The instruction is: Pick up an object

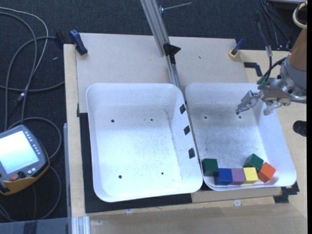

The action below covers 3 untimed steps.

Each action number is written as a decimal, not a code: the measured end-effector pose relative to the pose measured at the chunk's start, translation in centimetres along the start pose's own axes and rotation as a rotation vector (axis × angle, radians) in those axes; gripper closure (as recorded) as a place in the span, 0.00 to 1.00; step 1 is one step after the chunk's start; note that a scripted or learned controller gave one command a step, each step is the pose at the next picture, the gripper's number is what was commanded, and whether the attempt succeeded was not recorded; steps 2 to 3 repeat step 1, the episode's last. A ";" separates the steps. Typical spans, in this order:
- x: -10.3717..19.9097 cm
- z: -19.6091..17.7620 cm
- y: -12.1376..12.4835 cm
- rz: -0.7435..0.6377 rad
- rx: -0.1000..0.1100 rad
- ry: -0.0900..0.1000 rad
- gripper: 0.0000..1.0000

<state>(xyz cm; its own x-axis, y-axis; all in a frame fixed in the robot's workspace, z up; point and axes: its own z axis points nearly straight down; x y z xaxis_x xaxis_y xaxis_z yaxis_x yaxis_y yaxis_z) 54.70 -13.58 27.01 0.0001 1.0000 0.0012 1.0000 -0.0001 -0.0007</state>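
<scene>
Several small blocks lie in a row along the near edge of the right bin (229, 135): dark green (210, 166), blue (224, 176), purple (237, 175), yellow (250, 174), a second green (254, 161) and orange (266, 171). My gripper (257, 105) hangs over the far right part of that bin, well behind the blocks. Its two fingers stand apart, open, with nothing between them.
The left bin (131, 140) sits beside the right one, with black clips on the shared wall. A slanted metal pole (156, 23) rises from the board behind the bins. Blue (78, 42) and yellow (235, 51) clamps hold the board. A teach pendant (19, 155) lies at far left.
</scene>
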 end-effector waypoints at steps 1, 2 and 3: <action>-7.4 9.2 -3.6 0.007 0.009 0.000 0.00; -7.4 9.2 -3.6 0.007 0.009 0.000 0.00; -7.4 9.2 -3.6 0.007 0.009 0.000 0.00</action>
